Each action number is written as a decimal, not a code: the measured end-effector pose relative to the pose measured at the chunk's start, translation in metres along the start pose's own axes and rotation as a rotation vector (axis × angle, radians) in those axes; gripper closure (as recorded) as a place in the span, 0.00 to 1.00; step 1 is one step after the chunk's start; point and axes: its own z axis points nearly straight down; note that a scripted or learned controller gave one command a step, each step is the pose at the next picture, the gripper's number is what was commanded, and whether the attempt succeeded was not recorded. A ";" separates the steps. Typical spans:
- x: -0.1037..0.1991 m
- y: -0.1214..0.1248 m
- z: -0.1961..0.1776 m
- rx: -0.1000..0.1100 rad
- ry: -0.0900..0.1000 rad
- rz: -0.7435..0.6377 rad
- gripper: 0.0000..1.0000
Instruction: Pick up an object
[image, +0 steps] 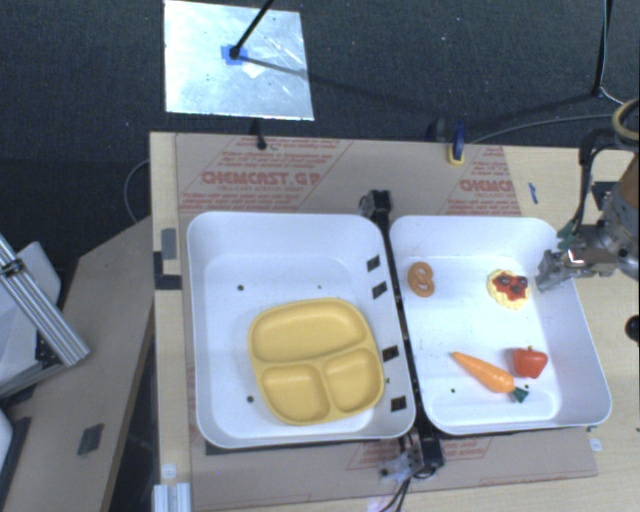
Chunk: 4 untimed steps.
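Note:
The right bin (570, 330) holds a pretzel (421, 279) near its left wall, a small yellow tart with red berries (509, 287) toward the back right, an orange carrot (484, 372) and a red pepper (529, 361) near the front. My gripper (556, 270) hovers at the right bin's right rim, just right of the tart and apart from it. Nothing shows between its fingers.
The left bin (215, 300) holds a yellow sectioned plate (314, 358). Black clips line the divider between the bins (388, 300). A metal sheet (238, 60) lies behind the bench and an aluminium bar (40, 310) at far left.

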 end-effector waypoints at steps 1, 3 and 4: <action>0.055 0.013 -0.002 0.001 0.002 -0.005 1.00; 0.149 0.031 0.016 0.004 0.002 -0.003 1.00; 0.202 0.042 0.032 0.003 0.002 -0.004 1.00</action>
